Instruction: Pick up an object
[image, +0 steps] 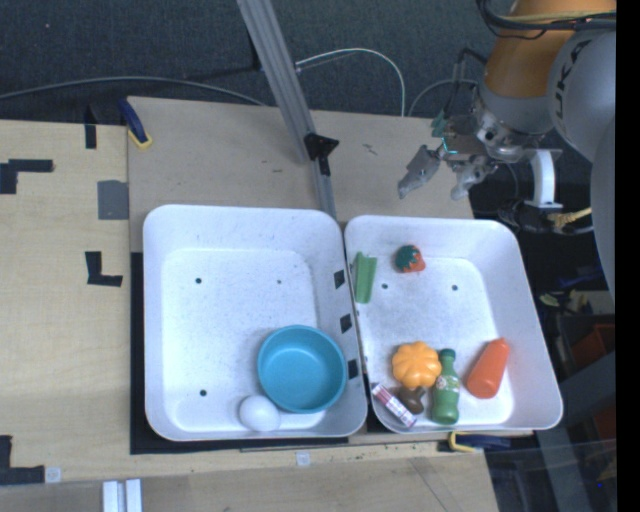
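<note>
My gripper (441, 178) hangs above the bench just beyond the right bin's (500, 235) far rim, open, with nothing between its fingers. In the right bin lie a small red and green strawberry-like toy (408, 260), a green slab (364, 277) near the divider, an orange pumpkin (416, 364), a green bottle (445, 388), an orange-red carrot-shaped piece (487, 368) and a small wrapped cylinder (396, 405) at the front. The left bin (175, 240) holds a blue bowl (301, 368) and a white ball (259, 412).
A grey metal pole (285, 80) slants down from the top to the gap between the bins. Cables loop across the bench behind the right bin. Black tape marks and a blue-yellow clip (134, 124) lie on the wooden surface at left.
</note>
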